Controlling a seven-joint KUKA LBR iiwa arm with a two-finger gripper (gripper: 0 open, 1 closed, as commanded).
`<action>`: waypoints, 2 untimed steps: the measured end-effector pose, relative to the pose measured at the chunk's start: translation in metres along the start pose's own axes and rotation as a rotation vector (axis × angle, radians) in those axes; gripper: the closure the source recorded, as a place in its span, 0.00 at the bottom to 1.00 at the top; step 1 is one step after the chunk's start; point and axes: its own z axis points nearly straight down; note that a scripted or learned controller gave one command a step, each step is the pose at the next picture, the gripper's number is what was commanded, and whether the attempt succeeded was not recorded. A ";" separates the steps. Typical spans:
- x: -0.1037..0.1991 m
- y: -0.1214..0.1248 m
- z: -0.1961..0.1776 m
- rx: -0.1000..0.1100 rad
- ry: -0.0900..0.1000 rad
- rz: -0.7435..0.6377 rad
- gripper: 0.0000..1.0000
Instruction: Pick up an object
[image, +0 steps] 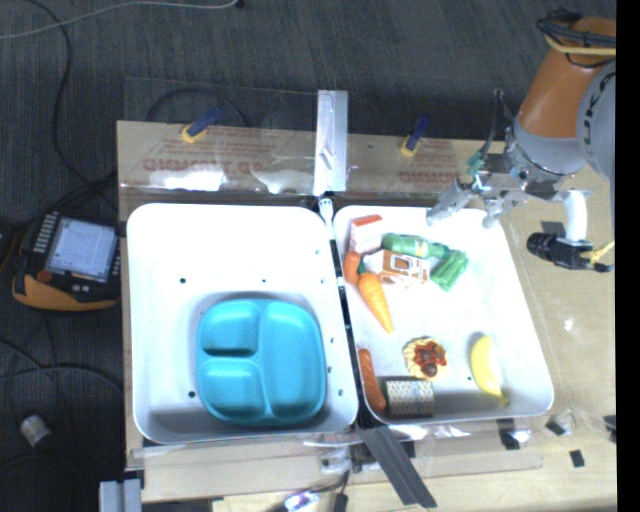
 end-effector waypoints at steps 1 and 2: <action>0.002 0.004 0.108 -0.019 -0.006 -0.085 0.00; -0.027 -0.004 0.131 -0.014 -0.002 -0.065 0.00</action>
